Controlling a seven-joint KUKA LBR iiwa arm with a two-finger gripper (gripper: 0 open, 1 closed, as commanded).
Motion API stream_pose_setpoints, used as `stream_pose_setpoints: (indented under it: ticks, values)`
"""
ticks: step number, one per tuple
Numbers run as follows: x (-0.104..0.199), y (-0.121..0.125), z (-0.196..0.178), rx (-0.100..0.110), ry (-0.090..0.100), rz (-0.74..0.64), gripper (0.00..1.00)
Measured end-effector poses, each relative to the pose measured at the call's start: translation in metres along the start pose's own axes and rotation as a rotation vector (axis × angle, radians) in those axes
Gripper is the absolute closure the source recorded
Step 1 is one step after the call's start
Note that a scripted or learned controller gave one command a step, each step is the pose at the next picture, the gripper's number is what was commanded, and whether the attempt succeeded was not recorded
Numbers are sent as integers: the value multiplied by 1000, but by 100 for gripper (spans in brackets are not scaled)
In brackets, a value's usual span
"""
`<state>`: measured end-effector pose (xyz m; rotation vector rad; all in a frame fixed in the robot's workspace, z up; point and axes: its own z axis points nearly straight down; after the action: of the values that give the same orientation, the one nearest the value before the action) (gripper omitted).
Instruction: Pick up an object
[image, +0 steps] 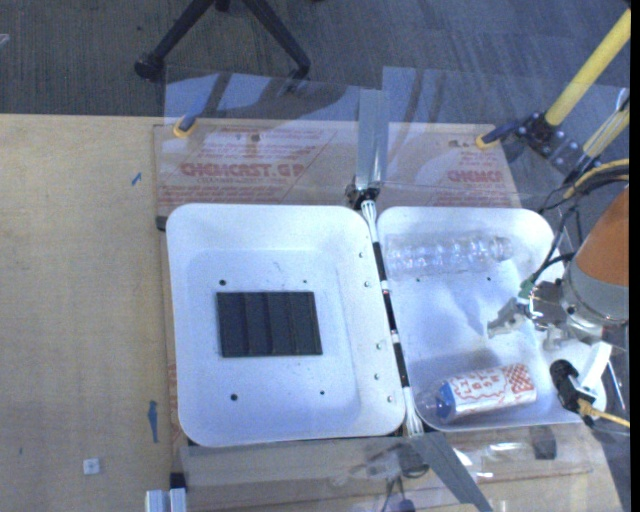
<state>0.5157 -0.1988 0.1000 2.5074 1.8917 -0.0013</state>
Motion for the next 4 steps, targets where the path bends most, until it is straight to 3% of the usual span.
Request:
stream_pose_setpoints:
  ticks: [1, 2, 3, 4]
  values:
    - [5, 39, 11, 7, 20, 66, 0]
    - [14, 79, 1, 1, 5, -107, 0]
    - [13, 90, -50, -2, -1, -97, 0]
    - [-21, -22, -46, 2, 1, -6, 0]
